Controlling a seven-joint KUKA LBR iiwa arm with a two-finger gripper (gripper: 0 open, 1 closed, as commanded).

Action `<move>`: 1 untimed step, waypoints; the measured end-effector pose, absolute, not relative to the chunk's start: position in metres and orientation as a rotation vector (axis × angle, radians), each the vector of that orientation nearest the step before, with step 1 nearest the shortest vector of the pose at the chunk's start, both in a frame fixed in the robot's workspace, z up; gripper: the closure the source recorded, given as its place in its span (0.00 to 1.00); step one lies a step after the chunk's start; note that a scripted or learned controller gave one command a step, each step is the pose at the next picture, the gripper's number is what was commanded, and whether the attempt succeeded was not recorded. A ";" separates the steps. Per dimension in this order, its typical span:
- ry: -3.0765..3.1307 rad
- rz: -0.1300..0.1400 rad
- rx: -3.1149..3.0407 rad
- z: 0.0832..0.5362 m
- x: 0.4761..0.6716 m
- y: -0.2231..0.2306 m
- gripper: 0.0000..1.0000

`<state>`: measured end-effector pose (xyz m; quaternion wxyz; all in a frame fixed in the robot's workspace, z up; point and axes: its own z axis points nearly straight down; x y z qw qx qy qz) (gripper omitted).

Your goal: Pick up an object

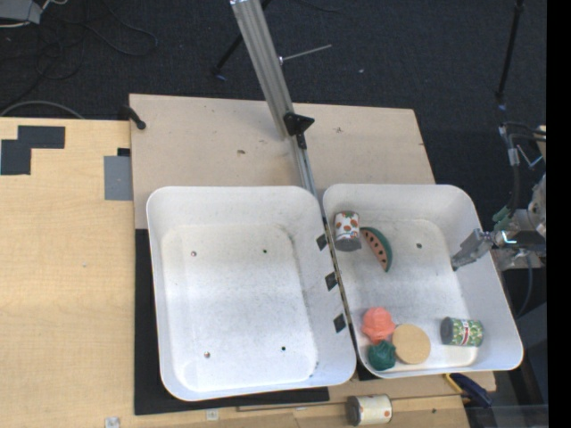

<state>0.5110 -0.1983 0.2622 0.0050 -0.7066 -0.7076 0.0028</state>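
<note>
Two white bins sit side by side on the table (223, 141). The right bin (428, 199) holds a small can (346, 231) with a red and white label, a watermelon slice (380, 248), a pink toy (378, 324), a green ball (383, 355), a tan disc (412, 344) and a green can (461, 332). No writing on the labels is readable. The gripper (470, 250) hangs over the bin's right rim, holding nothing; how wide the jaws stand I cannot tell.

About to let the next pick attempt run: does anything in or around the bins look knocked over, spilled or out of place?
One thing: a small cylinder lies on its side on the bench, outside the bins, just below the right bin. Inside that bin a green can also lies on its side. Nothing looks spilled or damaged.
</note>
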 end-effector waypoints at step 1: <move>-2.217 0.006 -2.217 0.264 0.512 -0.199 0.00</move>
